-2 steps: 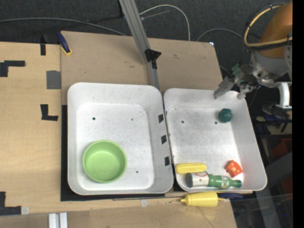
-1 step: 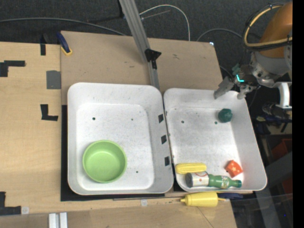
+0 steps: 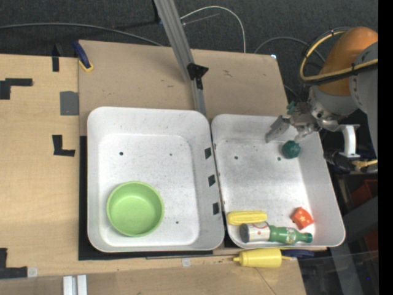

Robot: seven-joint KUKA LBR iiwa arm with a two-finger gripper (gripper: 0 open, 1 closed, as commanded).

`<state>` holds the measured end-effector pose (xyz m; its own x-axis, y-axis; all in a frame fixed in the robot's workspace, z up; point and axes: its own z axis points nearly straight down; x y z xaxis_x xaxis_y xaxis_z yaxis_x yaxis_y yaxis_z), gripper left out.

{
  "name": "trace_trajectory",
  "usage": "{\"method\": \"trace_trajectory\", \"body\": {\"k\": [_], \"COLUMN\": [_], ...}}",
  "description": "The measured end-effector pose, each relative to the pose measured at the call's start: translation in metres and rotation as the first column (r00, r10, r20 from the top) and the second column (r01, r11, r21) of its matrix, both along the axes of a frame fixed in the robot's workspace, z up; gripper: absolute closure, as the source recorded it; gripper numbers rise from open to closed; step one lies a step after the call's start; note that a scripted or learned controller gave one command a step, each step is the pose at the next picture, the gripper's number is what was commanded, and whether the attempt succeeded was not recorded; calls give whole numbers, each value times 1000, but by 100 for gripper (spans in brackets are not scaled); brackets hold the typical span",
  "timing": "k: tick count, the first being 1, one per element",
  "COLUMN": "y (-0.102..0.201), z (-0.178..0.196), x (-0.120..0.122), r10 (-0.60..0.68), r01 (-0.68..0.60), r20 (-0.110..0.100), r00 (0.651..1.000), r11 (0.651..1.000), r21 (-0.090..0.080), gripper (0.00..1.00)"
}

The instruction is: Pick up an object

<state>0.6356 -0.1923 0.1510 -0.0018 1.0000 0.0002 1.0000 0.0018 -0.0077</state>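
- The gripper (image 3: 293, 129) hangs over the far right part of the right bin (image 3: 258, 177), fingers spread wide with nothing between them
- A dark green ball (image 3: 291, 149) lies in that bin just beside the fingertips, on their near side
- Along the bin's near edge lie a yellow corn cob (image 3: 247, 217), a green bottle (image 3: 276, 233) and a small red object (image 3: 301, 217)
- A yellow bottle (image 3: 260, 258) rests on the bench, just outside that near edge
- The left bin (image 3: 147, 128) holds a green bowl (image 3: 135, 208) in its near left corner
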Motion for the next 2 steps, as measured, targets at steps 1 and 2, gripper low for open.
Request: {"method": "trace_trajectory", "body": {"k": [1,2], "y": [5,6], "z": [-53,-63], "x": [8,8], "r10": [2,2], "r01": [-2,-2], "r20": [2,5], "r00": [1000,1000], "r11": [1000,1000], "r21": [0,-2], "gripper": [0,0]}}
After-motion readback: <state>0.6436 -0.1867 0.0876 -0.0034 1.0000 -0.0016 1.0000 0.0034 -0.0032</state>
